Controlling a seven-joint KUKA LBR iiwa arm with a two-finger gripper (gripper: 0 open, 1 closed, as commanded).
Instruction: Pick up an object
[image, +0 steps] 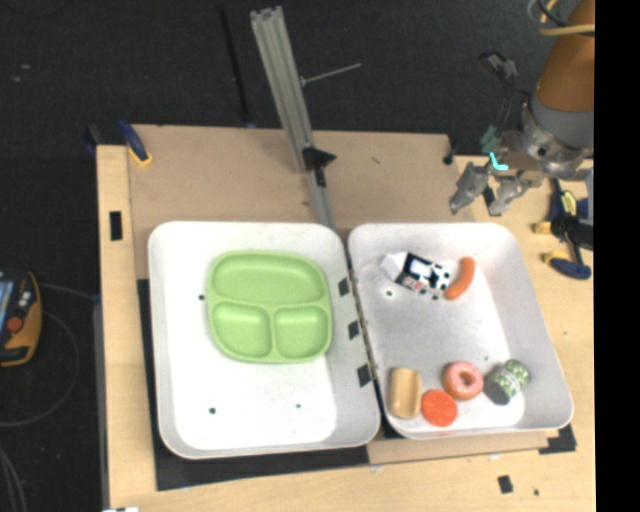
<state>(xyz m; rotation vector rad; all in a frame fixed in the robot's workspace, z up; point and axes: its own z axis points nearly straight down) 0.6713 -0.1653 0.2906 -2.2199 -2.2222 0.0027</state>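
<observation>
The right bin (520, 300) holds a black-and-white carton (417, 272) with an orange sausage (459, 279) beside it near the back. Along its front edge lie a tan bread piece (403, 391), a red-orange round piece (438, 408), a pink donut (462, 379) and a grey-green lump (507, 381). My gripper (487, 190) hangs above the bench just behind the right bin's far right corner, open, with nothing between its fingers.
The left bin (180, 400) holds a green divided plate (268, 306). A grey metal post (290, 105) rises behind the bins' shared edge. Blue and yellow clamps (566, 235) sit at the bench's right edge, and a yellow-blue clamp (135, 145) at the back left corner.
</observation>
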